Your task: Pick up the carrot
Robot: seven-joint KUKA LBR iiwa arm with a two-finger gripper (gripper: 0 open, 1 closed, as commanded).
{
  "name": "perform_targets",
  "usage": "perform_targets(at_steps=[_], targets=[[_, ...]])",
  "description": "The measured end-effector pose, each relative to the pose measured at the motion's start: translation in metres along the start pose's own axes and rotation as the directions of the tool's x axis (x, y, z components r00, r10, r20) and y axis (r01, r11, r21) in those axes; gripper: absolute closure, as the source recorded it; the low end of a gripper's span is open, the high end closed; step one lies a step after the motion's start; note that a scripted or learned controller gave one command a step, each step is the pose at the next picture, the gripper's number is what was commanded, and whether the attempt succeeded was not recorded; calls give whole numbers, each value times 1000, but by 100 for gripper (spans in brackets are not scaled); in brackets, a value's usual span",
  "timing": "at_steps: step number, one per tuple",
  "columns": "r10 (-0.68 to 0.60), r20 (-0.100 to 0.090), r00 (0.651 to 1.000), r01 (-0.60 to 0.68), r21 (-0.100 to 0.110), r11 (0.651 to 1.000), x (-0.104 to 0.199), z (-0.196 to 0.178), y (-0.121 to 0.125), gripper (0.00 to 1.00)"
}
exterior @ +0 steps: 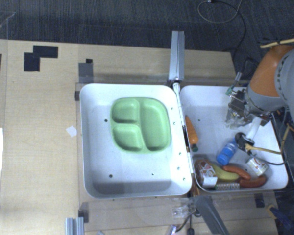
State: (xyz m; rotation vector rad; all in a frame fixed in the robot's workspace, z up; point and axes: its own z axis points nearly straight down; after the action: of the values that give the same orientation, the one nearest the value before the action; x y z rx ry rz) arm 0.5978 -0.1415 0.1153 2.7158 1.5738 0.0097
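Against the right bin's [206, 102] left wall lies the carrot [191, 131], well apart from the tool [236, 112] near the far right corner; its grip state is unclear. The wall may block a finger.

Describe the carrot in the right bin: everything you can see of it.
The carrot is small, orange and tapered, with a smooth plastic look like a toy's. It lies flat on the floor of the right bin, lengthwise along the left wall and seemingly against it, the narrow tip toward the far end and the darker end toward the near one. The end effector is well apart from it.
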Motion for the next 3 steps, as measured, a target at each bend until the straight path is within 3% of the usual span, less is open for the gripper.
perform_targets(at_steps=[1, 2, 3], targets=[[82, 3, 997, -82, 0, 997, -24, -88, 34, 100], [154, 3, 988, -154, 4, 988, 47, -92, -38, 100], [246, 4, 969, -246, 5, 969, 59, -70, -37, 100]])
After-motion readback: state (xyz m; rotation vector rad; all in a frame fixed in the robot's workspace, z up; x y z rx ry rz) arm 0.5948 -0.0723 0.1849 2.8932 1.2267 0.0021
